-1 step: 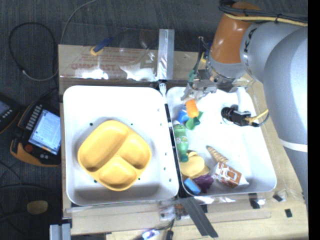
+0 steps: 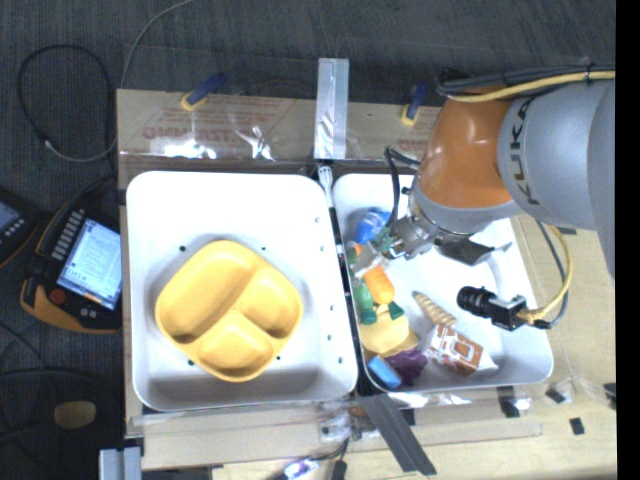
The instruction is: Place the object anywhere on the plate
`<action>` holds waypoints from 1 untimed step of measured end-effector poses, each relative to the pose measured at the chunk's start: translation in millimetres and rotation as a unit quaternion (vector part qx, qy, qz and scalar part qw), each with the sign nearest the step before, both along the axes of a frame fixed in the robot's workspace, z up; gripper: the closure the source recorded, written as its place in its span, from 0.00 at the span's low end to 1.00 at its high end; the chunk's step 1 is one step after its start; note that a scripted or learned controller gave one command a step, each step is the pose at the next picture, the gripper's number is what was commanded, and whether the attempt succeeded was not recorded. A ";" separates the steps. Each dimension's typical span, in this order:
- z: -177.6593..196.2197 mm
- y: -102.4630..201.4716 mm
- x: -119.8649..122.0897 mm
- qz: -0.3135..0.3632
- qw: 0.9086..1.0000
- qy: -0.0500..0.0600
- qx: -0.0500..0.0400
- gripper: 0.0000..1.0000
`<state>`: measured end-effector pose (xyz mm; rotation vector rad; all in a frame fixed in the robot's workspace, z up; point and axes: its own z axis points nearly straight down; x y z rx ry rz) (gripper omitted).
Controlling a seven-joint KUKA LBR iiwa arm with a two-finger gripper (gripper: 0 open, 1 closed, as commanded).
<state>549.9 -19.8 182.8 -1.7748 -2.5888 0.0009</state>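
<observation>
The arm [image 2: 520,138] reached in from the right of the frame, and its gripper [image 2: 395,240] hung low over the upper left corner of the right bin [image 2: 530,363], just above the heap of toys. I could not tell whether the fingers were wide, narrow or closed on anything; the wrist hid them. The yellow plate [image 2: 228,308], split into three wells, lay in the left bin [image 2: 150,198], nothing on it. The likely object sat under or just beside the gripper: a blue piece [image 2: 372,222] touching the bin's left wall, with an orange and green toy [image 2: 377,290] just below it.

To my mind the step was the pick itself. It would go best if the fingers settled on a single piece standing free of its neighbours, since the heap was tight and the wall was close. A straight lift should come next, then a carry left over the divider [image 2: 342,268], with release above any well.

As for writing, "KU" of the maker's name showed on the grey housing [image 2: 520,168]. A small carton [image 2: 455,350] at lower right bore print too small to read, as did the pendant screen [image 2: 92,260] at far left
</observation>
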 end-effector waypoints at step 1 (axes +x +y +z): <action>-0.2 67.8 -67.1 0.015 1.000 0.001 0.000 1.00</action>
